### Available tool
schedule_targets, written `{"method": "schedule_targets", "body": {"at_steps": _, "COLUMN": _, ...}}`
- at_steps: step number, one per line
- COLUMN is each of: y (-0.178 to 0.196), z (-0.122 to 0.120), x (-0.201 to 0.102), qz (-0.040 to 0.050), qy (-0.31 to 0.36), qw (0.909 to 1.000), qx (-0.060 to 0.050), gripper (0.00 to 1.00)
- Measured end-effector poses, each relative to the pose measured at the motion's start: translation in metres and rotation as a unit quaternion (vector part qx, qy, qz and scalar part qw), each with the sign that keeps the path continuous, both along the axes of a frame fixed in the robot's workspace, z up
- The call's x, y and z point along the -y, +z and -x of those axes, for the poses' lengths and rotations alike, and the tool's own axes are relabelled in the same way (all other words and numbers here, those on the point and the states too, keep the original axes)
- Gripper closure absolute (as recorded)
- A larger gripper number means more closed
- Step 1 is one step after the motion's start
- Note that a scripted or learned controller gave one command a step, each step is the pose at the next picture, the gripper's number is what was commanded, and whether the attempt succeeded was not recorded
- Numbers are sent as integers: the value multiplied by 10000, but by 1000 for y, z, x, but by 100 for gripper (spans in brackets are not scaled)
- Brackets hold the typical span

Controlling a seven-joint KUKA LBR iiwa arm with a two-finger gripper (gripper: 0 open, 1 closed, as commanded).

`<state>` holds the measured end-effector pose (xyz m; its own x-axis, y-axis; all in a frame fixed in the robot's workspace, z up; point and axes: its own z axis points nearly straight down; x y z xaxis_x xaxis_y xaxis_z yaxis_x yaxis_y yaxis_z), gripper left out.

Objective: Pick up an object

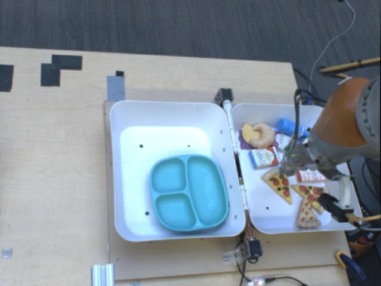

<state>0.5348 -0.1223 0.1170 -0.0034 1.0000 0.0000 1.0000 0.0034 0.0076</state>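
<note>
The right bin [268,216] holds several toy foods. A yellow donut-like piece [258,134] lies at its far left, with a blue item [286,126] behind it and a small white and blue carton [263,157] in front. A pizza slice [278,185] lies mid-bin, and two more pizza slices [308,204] sit to its right. A red and white packet [311,176] lies beside them. My gripper [292,161] hangs low over the middle of this bin, just above the far end of the mid-bin pizza slice, and the wrist hides much of it.
The left bin [128,159] holds a light blue divided plate [189,190]. A ridge with a black clamp [224,95] separates the two bins. The grey arm with its orange band [345,118] covers the right bin's far right corner. Cables run along the bench's right side.
</note>
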Motion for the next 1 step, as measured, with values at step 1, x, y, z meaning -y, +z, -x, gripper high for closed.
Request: {"method": "schedule_targets", "body": {"at_steps": 1, "y": 0, "z": 0, "x": 0, "qz": 0, "qy": 3, "qw": 10000, "qx": -3, "gripper": 0}}
